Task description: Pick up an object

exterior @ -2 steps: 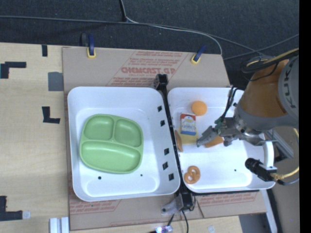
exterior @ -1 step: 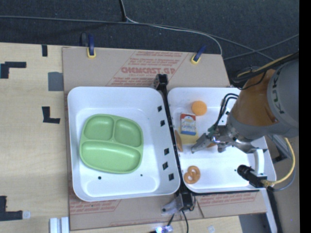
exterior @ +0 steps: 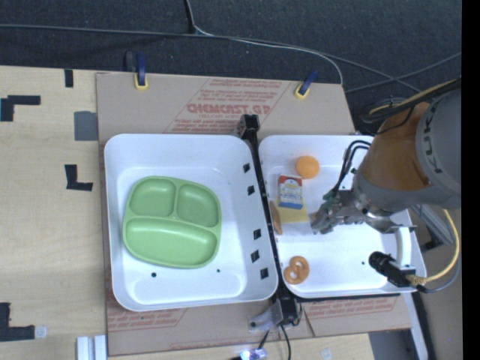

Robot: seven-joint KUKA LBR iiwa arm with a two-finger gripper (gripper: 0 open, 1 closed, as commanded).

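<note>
Camera view: gripper (exterior: 324, 222) low over right bin (exterior: 341, 280)

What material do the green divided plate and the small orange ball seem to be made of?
The green divided plate looks like moulded plastic: one even colour, soft sheen, rounded compartment walls. The orange ball seems plastic or rubber, smooth and matte; it is too small to tell more.

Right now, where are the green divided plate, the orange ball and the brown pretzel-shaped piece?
green divided plate (exterior: 173, 222): camera view, on its large lower compartment.
orange ball (exterior: 307, 166): camera view, on its middle.
brown pretzel-shaped piece (exterior: 296, 269): camera view, on its looped body.
</note>
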